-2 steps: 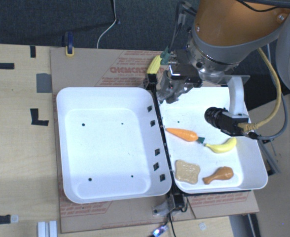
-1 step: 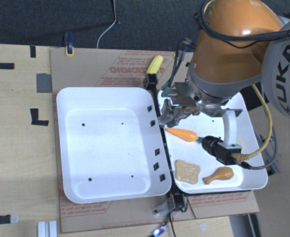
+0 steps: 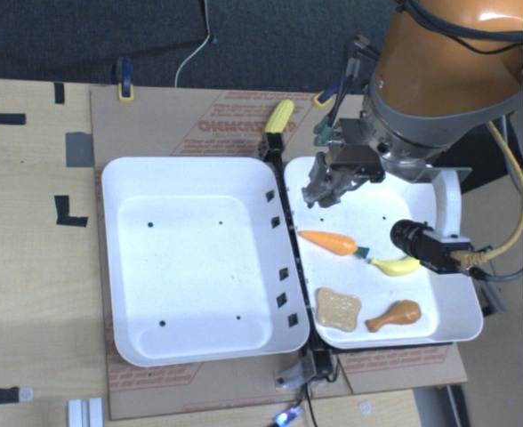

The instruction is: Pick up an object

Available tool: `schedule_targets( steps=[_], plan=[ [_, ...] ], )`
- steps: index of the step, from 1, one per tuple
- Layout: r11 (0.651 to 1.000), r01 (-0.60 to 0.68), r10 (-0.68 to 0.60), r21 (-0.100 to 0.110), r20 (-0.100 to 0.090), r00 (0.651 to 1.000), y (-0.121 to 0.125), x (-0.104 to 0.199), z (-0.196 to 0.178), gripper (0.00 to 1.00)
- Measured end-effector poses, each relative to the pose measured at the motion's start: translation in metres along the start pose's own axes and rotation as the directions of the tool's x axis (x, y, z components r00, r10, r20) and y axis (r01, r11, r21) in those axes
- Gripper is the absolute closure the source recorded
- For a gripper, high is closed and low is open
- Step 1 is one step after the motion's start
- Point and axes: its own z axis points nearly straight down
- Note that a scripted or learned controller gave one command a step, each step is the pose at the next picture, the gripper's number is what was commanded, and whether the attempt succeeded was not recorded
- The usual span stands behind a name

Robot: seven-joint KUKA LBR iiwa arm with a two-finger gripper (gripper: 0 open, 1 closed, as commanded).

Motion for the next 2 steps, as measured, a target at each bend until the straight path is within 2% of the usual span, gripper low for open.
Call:
schedule_targets(
  steps=[1, 2],
  plan=[
    [1.000, 0.004, -0.004, -0.004, -0.001, 1.000, 0.031, 0.042, -0.066, 1.00],
    [1.000, -0.004, 0.004, 0.023, 0.005, 1.000, 0.009, 0.011, 0.090, 1.00]
  ],
)
